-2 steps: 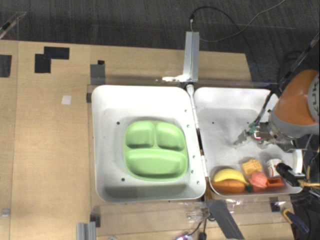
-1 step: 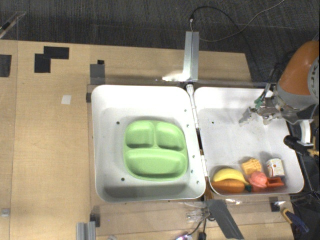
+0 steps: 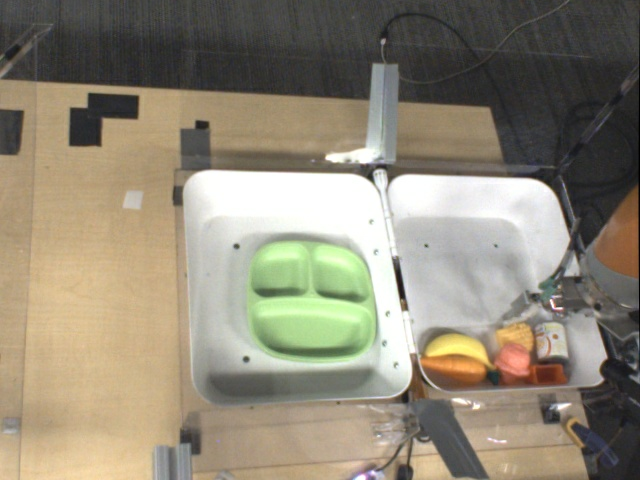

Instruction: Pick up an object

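Bench (image 3: 90,298) of pale wood is seen from above, bearing two shallow white plastic bins side by side. The left white bin (image 3: 215,268) holds a light green plastic divided tray (image 3: 312,299) with three compartments, lying flat near the bin's middle. The right white bin (image 3: 470,228) holds a cluster of small objects gathered along its near edge, toward the right corner. A yellow banana-shaped toy (image 3: 457,347) is noted at the left of the cluster, with an orange carrot-shaped toy (image 3: 455,369) touching it on the near side. Just right of these, a pink-red rounded item (image 3: 514,363) and a small red block (image 3: 549,374) are recorded (their exact kind cannot be told). A yellow waffle-textured piece (image 3: 514,334) and a small white container with a printed label (image 3: 550,342) are seen just behind them. The grey arm with its orange band (image 3: 618,236) enters at the right edge. The two-finger gripper (image 3: 543,299) is placed over the right end of the cluster, just above the white container; whether it is released or clenched cannot be told, and nothing is seen held.
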Motion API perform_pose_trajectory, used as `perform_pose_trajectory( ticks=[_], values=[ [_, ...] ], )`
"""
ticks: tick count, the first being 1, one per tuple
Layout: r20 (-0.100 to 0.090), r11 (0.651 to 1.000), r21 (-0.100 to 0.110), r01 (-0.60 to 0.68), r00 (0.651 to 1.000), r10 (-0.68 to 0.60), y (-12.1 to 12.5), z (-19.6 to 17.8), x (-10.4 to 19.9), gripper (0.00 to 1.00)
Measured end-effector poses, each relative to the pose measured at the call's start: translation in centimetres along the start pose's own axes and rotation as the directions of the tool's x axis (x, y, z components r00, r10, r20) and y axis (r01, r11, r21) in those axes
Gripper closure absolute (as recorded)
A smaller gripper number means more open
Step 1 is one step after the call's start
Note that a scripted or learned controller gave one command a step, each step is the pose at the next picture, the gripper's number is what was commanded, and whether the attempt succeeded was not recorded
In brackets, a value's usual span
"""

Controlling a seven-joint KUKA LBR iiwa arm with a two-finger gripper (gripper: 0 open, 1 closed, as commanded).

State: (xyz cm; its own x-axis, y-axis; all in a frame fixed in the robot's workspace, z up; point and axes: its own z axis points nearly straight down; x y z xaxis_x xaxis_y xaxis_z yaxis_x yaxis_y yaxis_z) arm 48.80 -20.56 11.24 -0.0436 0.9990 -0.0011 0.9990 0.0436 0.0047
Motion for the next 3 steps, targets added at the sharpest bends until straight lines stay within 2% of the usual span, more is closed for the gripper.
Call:
perform_pose_trajectory(
  ticks=[1, 2, 3],
  values=[
    [-0.002, 0.996, -0.012, -0.091, 0.996, 0.091, 0.9, 2.2, 9.9, 0.0],
    [-0.002, 0.996, -0.019, -0.09, 0.996, 0.09, 1.1, 1.1, 9.9, 1.0],
    [-0.001, 0.984, 0.0, -0.177, 0.984, 0.177, 6.8, -10.0, 14.2, 1.0]
  ],
)
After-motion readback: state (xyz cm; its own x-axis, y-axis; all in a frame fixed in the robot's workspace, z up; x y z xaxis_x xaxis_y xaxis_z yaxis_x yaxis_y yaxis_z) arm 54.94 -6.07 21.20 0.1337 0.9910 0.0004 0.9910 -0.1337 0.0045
